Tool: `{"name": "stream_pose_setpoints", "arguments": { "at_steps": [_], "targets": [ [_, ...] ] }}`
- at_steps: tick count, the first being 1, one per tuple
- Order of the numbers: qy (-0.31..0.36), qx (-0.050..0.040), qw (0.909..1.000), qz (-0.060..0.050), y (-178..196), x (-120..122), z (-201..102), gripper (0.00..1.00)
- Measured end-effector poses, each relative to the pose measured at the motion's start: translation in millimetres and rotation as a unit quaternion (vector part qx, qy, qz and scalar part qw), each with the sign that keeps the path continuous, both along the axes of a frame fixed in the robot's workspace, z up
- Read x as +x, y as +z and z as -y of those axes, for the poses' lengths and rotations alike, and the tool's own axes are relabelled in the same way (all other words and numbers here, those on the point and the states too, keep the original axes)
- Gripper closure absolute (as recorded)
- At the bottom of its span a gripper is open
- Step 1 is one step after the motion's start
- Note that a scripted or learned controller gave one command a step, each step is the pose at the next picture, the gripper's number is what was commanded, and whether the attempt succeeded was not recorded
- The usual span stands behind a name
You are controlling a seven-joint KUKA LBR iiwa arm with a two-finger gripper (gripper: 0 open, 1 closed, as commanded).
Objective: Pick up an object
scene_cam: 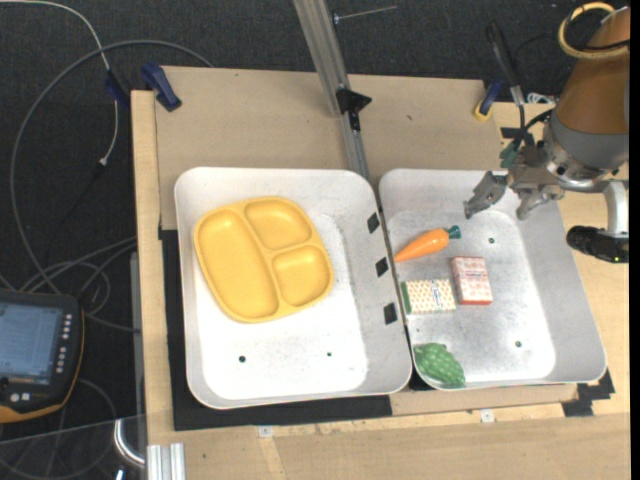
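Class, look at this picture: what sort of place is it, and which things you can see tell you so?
Probably a robotics lab or test bench, not a kitchen: a robot arm's gripper hangs over a white bin of toy items such as a carrot, loose cables trail across the floor, and a handheld control pendant lies nearby.

My worktop point(270, 98) is plain light wood sitting on dark carpet point(60, 118), with loose cables point(70, 28) trailing off left toward a handheld screen pendant point(35, 353) on the floor.
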State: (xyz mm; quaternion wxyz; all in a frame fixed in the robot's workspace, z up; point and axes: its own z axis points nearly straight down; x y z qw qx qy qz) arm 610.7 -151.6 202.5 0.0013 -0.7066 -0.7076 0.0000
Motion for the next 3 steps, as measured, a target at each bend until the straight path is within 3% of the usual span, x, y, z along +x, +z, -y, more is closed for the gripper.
{"name": "stream_pose_setpoints", "arguments": {
  "at_steps": [1,3],
  "targets": [
    [0.000,0.0000,1.0000,0.000,0.0,0.0,0.0,0.00],
    [-0.001,-0.0002,1.0000,-0.002,-88.9,2.9,7.9,0.00]
  ]
}}
